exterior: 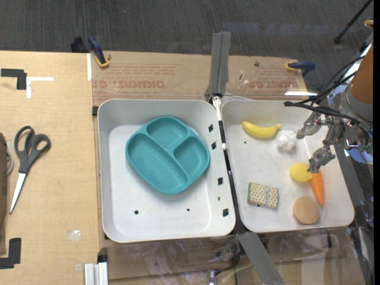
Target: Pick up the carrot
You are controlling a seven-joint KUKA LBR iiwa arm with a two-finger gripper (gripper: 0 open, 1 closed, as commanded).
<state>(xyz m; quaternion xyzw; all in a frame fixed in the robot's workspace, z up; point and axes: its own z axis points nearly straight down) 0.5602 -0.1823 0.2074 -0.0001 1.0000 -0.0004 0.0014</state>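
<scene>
Carrot [317, 188]: orange, lying flat near the right wall of the right bin [270, 223]; long axis close to vertical in the view, wide end up by the gripper, narrow tip down and slightly right.
Gripper [317, 148]: above the carrot's upper end, fingers spread moderately wide with nothing between them; one fingertip [321, 158] sits just over the carrot's top.
Lemon [300, 173]: yellow, touching the carrot's upper left side.
Egg-like ball [306, 211]: tan, just below and left of the carrot's tip.
Patterned block [263, 195]: small, speckled rectangle, left of the carrot, apart from it.
Banana [260, 129]: yellow, near the bin's far wall, lying crosswise.
White crumpled lump [287, 140]: just right of the banana.
Left bin [113, 177]: holds a teal divided plate [168, 154].
Writing: red print on the cardboard [148, 82] behind the bins, upside down, too faint to read.
Scissors [25, 159]: on the table [47, 218], far left, grey handles.
</scene>
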